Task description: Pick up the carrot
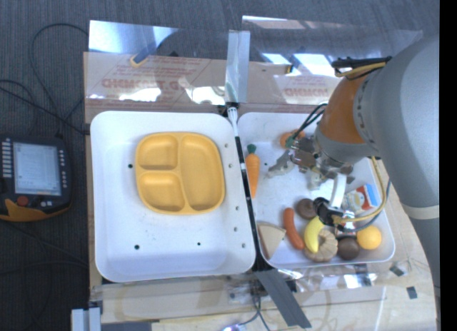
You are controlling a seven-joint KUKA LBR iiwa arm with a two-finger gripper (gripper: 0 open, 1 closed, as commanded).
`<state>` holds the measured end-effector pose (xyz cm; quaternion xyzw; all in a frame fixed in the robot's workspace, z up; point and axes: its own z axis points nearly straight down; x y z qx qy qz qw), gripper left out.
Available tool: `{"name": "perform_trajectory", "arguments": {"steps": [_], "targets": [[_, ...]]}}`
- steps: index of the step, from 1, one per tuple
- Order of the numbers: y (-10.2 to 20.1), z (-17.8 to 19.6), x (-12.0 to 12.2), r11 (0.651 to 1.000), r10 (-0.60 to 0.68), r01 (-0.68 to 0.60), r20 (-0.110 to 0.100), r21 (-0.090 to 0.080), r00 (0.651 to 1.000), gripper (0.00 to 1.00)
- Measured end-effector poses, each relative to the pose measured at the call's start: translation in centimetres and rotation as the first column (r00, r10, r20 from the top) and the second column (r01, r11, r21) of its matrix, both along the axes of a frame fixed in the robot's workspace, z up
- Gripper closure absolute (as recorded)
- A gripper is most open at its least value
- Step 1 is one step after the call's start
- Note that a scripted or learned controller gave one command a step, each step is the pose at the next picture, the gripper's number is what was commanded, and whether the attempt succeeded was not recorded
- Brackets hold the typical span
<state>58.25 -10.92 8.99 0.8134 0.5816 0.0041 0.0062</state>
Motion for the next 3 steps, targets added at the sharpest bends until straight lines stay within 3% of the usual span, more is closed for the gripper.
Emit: {"name": "perform_trajectory", "arguments": {"steps": [1, 2, 3], "targets": [[0.0, -0.1, 6.0, 0.963, -0.27, 0.27, -0.006, 0.003, 0.963, 0.0], [-0.1, 0.0, -6.0, 0.906, -0.423, 0.423, -0.006, 0.007, 0.906, 0.0], [-0.1, 0.9, -5.9, 0.906, -0.422, 0.422, -0.005, 0.007, 0.906, 1.0]]}}
